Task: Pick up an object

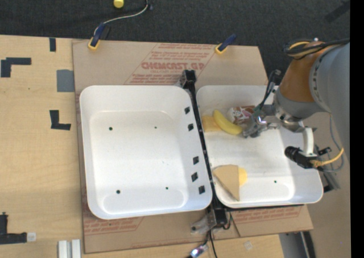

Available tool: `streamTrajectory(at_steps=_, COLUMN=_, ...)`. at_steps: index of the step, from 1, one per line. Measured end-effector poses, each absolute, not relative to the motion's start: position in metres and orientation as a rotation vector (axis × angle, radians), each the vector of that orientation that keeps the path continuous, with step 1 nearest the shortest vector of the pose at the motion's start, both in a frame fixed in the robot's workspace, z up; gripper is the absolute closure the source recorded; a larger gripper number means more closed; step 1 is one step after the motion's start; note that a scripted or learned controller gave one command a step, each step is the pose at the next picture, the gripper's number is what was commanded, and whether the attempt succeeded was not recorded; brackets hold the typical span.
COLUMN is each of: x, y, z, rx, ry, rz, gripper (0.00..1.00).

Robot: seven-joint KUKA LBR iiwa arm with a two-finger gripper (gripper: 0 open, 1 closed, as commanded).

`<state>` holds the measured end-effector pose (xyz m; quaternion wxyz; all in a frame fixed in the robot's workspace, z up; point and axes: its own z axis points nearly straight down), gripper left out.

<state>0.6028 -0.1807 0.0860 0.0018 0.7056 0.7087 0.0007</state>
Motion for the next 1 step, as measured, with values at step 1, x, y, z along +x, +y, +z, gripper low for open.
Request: streamTrajectory(at_steps=1, x=0.6267, y=-0.1976, z=0.0857, rx=2.218, ry=2.224, rz=0.002, gripper=1.0)
